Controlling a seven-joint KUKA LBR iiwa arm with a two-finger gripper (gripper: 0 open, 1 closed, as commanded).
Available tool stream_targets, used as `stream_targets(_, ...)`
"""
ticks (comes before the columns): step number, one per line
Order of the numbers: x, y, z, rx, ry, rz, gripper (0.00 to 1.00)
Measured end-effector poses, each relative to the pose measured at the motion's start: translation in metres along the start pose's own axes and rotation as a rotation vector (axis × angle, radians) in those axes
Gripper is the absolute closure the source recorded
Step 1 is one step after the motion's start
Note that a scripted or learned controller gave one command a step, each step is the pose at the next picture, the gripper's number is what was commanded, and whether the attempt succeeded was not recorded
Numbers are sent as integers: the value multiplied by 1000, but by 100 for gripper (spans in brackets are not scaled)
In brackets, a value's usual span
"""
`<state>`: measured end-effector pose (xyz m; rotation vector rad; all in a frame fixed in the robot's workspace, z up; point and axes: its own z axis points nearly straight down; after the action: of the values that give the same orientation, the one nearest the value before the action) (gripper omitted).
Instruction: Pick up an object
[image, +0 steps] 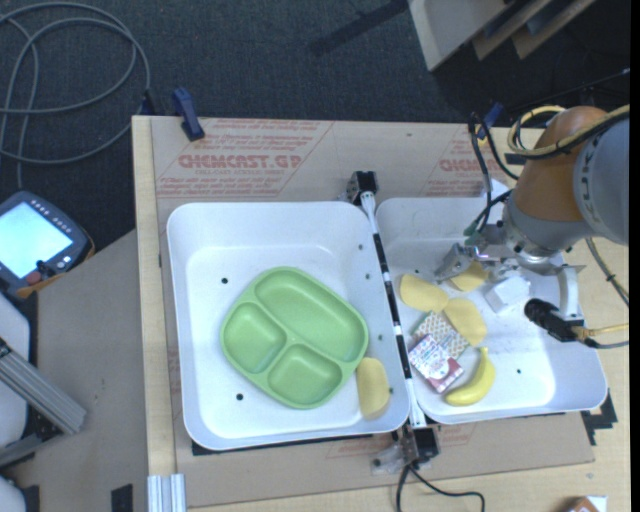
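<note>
Camera view looks down on the right bin (560, 395), where a banana (472, 381), a patterned packet (436, 352) and two pale yellow pieces (445, 305) lie in its left half, just beside the divider shared with the left bin (200, 250). Across that divider sit a green sectioned plate (293, 336) and another yellow piece (372, 386). At the right bin's far side the gripper (478, 262) hangs low over a yellow item; whether it is open or closed I cannot tell.

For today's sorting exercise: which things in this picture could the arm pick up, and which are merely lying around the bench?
Candidates to pick:
banana
snack packet
yellow pieces
green divided plate

Lying about:
blue clamp
cables
handheld screen
</note>
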<state>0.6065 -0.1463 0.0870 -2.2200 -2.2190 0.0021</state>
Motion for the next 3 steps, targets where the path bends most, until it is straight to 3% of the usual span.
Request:
stream_targets(1, 2, -65, 3, -1, 0, 1, 0)
stream_targets(2, 25, -89, 3, -1, 0, 0, 0)
stream_targets(3, 25, -89, -7, -3, 0, 1, 100)
